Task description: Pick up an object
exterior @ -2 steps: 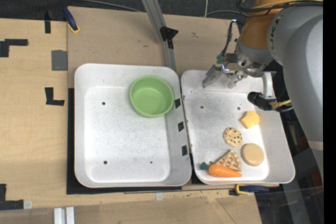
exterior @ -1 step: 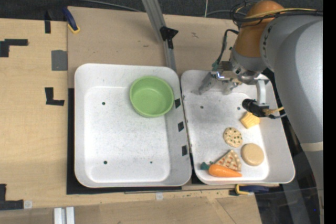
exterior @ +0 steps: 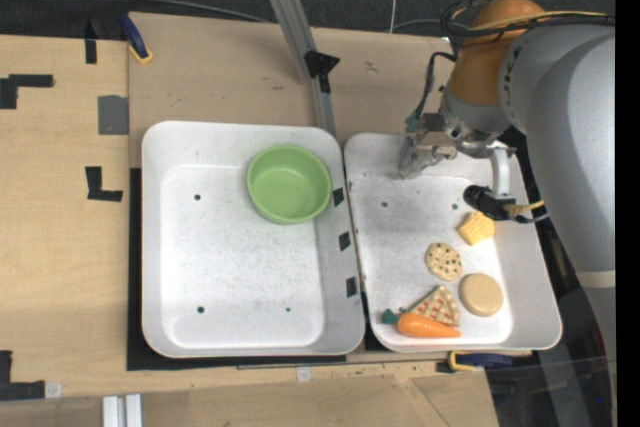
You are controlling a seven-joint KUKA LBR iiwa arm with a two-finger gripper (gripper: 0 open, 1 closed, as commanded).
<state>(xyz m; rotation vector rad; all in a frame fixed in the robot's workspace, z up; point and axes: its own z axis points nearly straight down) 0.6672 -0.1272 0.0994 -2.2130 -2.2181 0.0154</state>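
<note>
Judging from the pose, the pick was at the approach step: nothing sat between the jaws, and the items lay well apart from them. Whether the jaws were released or clenched could not be told at this slant.

Nearest the camera, at the right bin's (exterior: 520, 330) front edge, lay a carrot (exterior: 425, 325), orange with a green tip, on its side. A wedge (exterior: 438, 303), tan and patterned like a pizza slice, touched it from behind. Just right of the wedge sat a disc (exterior: 481, 295), plain tan and round. Behind these lay a cookie (exterior: 443, 260), round and speckled. Farther back, near the right wall, a cube (exterior: 476, 228) lay tilted, yellow like cheese. All five looked small and low-lying; any one would serve as the pick target.

The left bin (exterior: 200, 305) held a bowl (exterior: 289, 183), green and upright, near its far right corner.

Farthest back, the gripper (exterior: 415, 163) hung over the right bin's far left corner, above bare floor. The arm (exterior: 560, 105) entered from the right, its orange band (exterior: 490, 45) above the wrist.

The next move would call for a traverse toward the front right of the bin, a descent over one item, and a closure on it. The cube looked the closest candidate. The carrot and wedge, being in contact, could be disturbed together. Beyond the bins lay the bare desk (exterior: 60, 215).
</note>
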